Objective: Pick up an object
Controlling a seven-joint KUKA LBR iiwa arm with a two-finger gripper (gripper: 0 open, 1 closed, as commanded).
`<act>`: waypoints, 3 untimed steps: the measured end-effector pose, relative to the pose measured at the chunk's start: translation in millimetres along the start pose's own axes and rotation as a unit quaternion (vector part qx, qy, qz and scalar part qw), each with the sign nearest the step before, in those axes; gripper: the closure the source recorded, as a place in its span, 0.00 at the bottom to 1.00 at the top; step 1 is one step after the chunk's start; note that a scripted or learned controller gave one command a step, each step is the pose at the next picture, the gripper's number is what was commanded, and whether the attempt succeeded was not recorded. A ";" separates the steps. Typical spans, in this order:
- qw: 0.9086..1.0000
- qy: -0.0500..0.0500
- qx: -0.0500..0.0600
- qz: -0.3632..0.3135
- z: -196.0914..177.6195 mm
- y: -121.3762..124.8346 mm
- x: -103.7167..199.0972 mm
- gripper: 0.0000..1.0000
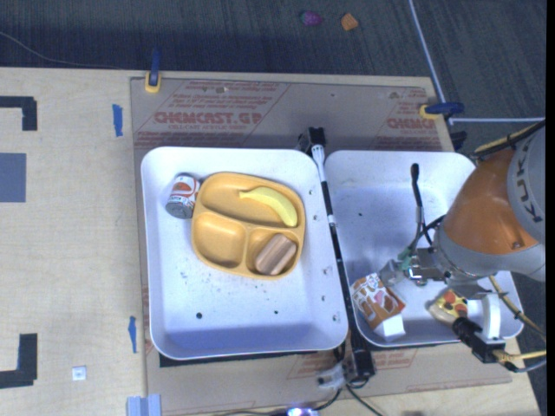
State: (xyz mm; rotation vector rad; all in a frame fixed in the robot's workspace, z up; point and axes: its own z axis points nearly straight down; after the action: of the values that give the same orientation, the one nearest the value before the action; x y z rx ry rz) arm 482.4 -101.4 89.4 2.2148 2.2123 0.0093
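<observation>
A small brown and white carton lies tilted in the right bin, near its front left corner. My gripper hangs low just right of and above the carton, under the orange-banded wrist. Nothing shows between the carton and the gripper that tells contact. A small red and yellow thing lies right of the carton, partly under the wrist. In the left bin, a yellow divided plate carries a banana and a brown roll. A can lies at the plate's left.
The two bins meet at a black divider strip. A thin black cable runs down over the back of the right bin toward the wrist. The bins rest on a cardboard sheet on the wooden bench.
</observation>
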 end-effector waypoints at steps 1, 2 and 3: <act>1.000 -0.003 -0.001 0.001 0.3 -0.2 2.3 0.00; 1.000 -0.003 -0.001 0.002 0.3 -0.2 2.6 0.00; 1.000 -0.008 -0.006 0.003 -11.1 2.3 -0.7 1.00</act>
State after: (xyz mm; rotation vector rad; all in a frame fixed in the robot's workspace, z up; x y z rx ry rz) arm 484.5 -102.0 100.5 2.2081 2.1914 0.0058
